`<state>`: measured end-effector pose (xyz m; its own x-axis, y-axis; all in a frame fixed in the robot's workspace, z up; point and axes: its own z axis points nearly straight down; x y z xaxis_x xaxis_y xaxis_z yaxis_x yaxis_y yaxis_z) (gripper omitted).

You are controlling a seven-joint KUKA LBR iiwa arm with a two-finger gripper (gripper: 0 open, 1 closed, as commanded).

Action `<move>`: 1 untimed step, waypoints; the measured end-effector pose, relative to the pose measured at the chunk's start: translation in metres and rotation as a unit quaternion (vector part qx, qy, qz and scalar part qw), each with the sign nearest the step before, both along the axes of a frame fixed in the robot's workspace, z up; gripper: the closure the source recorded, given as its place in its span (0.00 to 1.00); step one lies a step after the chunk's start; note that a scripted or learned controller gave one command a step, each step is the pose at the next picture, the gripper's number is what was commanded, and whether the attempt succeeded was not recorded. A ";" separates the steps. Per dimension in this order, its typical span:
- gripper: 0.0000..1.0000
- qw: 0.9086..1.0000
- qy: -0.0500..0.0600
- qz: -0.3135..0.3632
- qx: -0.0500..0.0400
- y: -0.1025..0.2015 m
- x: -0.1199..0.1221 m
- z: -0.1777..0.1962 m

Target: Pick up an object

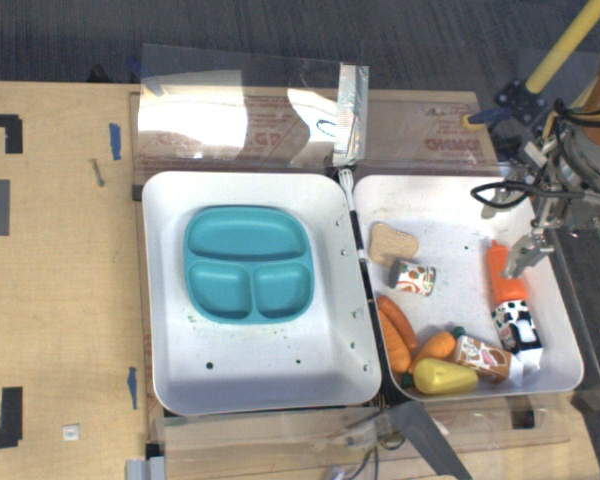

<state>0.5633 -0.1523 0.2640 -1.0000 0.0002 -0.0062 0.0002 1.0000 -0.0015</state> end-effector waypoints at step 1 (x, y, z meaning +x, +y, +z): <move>0.00 0.998 -0.005 0.068 0.000 -0.068 -0.038 -0.145</move>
<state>0.5258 -0.2208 0.1187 -0.9907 -0.1349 -0.0170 -0.1349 0.9909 -0.0016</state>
